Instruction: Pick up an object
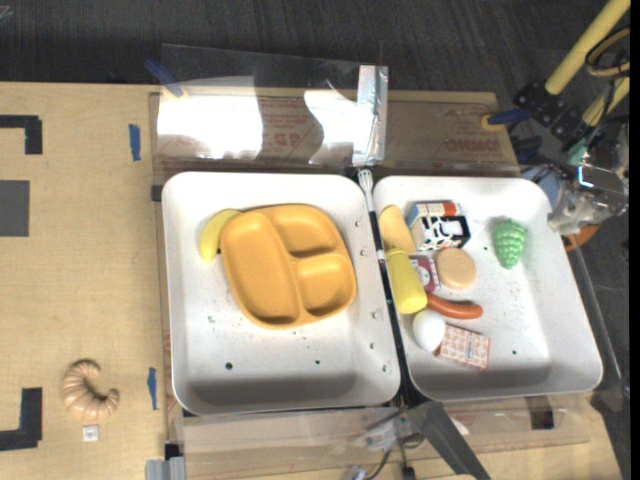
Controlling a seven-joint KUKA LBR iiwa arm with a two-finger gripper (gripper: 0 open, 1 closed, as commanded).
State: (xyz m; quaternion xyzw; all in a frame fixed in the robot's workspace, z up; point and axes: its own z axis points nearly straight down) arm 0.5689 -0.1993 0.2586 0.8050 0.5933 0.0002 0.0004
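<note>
Nothing was lifted yet. Your left bin (190, 358) held a tray (288, 263), with a banana (210, 234) at its 9 o'clock. In the right bin (560, 358) the grapes (510, 243) lay untouched. The gripper (588, 190) hung at that bin's 2 o'clock rim, and you couldn't tell whether it was open.

Single fixed camera, mounted above the bench (80, 268), looking down at a slant from moderate distance, framing both the left white bin (190, 358) and right white bin (560, 358) side by side, with dark floor (300, 8) along the top.
</note>
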